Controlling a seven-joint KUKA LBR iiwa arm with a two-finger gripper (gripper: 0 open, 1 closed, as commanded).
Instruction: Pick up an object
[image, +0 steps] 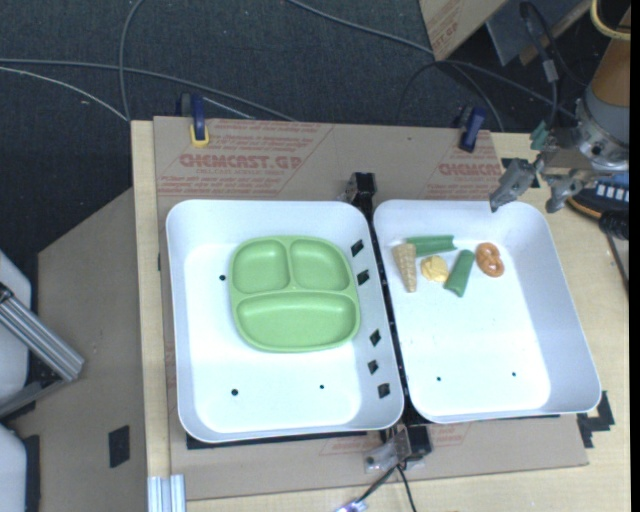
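Observation:
Several small toy foods lie in the far part of the right bin (520, 350): a tan corn cob (405, 266), a yellow piece (434, 267), a flat green piece (430, 243), a tilted green piece (460, 272) and an orange pretzel (489, 259). My gripper (527, 190) hangs over the bin's far right corner, up and to the right of the pretzel. It is open, its two fingers spread, and nothing is between them.
The left bin (200, 370) holds a green divided plate (294, 293). Black clips line the wall between the bins. Blue clamps (200, 118) pin the cardboard base at the back. Cables and a box sit beyond the bench.

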